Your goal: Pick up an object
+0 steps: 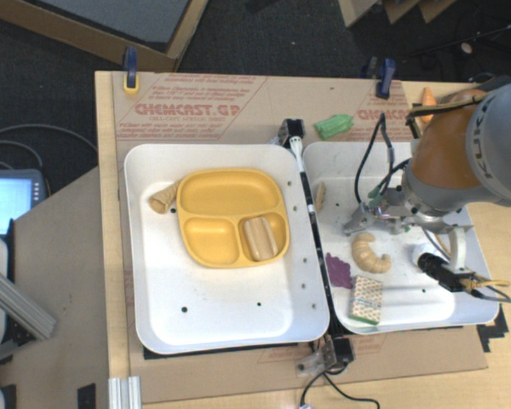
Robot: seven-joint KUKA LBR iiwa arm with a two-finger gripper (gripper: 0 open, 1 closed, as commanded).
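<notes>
2 bins, croissant beside hand

two white bins, one yellow tray, one croissant

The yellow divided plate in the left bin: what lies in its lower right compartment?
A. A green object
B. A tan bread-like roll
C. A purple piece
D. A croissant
B. The yellow divided plate has a tan roll lying in its lower right compartment, while the croissant and the purple piece lie in the right bin, and the green object sits on the bench beyond the bins.
</notes>
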